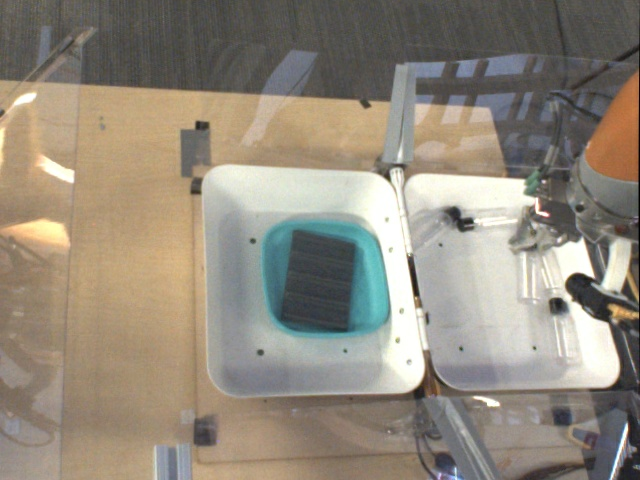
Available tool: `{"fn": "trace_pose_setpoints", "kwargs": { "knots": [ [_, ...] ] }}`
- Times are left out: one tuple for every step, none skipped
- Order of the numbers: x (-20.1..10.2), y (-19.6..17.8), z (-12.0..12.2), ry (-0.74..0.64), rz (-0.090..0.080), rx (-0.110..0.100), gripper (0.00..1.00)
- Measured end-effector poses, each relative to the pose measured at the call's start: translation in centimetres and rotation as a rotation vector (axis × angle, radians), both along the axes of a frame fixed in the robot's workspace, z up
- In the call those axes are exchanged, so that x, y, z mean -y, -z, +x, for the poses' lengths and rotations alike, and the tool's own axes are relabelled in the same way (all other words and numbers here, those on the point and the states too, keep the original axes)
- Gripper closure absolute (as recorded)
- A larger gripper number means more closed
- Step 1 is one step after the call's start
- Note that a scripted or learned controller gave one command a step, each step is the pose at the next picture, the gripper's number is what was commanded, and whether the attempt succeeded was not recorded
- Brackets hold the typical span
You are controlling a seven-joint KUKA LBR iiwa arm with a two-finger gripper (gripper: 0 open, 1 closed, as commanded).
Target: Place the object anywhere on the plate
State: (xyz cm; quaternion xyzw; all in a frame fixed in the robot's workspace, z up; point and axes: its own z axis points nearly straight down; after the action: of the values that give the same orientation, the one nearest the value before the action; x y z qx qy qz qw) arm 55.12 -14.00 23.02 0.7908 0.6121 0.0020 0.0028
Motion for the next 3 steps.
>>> {"fn": "trace_pose_setpoints", "kwargs": {
  "knots": [
    [-7.8, 3.2, -3.3, -0.063, 0.002, -0.003, 1.00],
    [-16.7, 4.5, 2.5, -0.036, 0.003, -0.003, 1.00],
    [-16.7, 4.5, 2.5, -0.036, 0.002, -0.002, 0.00]
  ]
}}
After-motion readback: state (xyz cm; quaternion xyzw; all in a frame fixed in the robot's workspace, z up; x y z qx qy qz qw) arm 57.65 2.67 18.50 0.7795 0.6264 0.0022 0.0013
